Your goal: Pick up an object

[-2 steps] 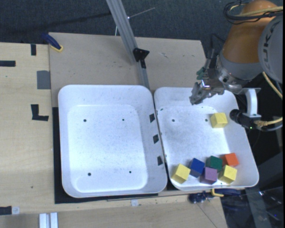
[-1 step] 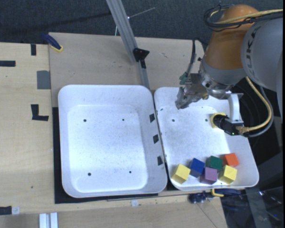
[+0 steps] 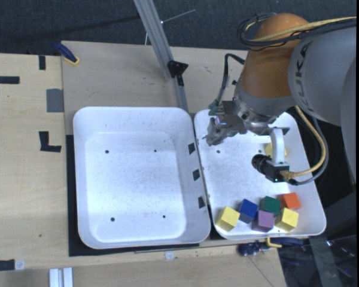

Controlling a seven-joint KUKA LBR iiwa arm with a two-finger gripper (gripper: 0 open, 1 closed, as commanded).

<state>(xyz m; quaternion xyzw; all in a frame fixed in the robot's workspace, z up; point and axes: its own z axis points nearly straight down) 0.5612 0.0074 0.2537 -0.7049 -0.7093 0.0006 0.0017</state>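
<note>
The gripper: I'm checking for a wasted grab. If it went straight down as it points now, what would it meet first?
Most likely the bare floor of the right bin near its far left corner. The gripper points there, well apart from the blocks at the near edge, though height is unclear.

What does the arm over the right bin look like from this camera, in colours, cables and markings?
The arm is a thick, rounded grey body with dark lettering partly in view and a wide orange band above the wrist. Black and yellow cables loop over and beside it. Below the band sits a grey wrist, then the small dark metal gripper.
</note>
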